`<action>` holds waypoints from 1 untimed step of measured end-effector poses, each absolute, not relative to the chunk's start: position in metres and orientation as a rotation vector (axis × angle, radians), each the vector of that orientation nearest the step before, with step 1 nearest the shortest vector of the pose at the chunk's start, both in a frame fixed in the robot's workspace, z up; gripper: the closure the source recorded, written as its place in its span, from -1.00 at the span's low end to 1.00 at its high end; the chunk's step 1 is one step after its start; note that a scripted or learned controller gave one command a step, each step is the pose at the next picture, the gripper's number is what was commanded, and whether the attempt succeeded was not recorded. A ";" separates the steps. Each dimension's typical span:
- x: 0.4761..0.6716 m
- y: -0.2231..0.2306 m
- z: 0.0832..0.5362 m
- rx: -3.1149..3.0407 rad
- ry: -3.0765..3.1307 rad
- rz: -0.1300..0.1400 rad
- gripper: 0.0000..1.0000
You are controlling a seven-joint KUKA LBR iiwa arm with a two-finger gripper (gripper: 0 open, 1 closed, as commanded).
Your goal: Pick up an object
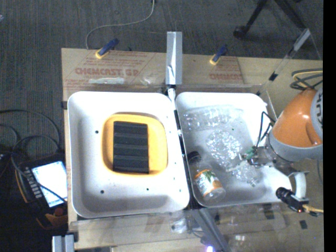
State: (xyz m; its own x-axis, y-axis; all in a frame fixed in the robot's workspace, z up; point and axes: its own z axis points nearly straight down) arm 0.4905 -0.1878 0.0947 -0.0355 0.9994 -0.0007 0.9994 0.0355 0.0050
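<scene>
Objects for picking are seen in both bins: a yellow tray with a black ribbed insert (132, 146) lies flat in the left bin (84, 193), while crumpled clear plastic (223, 143) and a small orange-labelled can (208, 184) on its side lie in the right bin (262, 193). The gripper (253, 156) is lowered at the plastic's right edge; whether its jaws are spread or closed cannot be told.

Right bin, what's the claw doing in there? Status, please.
Claw low over crumpled clear plastic, grip unclear. Small can lies untouched nearby. Yellow-and-black block in left bin.
</scene>
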 end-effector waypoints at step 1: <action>0.512 -0.169 0.092 2.153 2.267 0.010 -1.00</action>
State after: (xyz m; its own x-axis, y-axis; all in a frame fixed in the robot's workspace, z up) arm 0.5117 -0.1686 0.0921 -0.0517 0.9986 -0.0062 0.9985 0.0518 0.0150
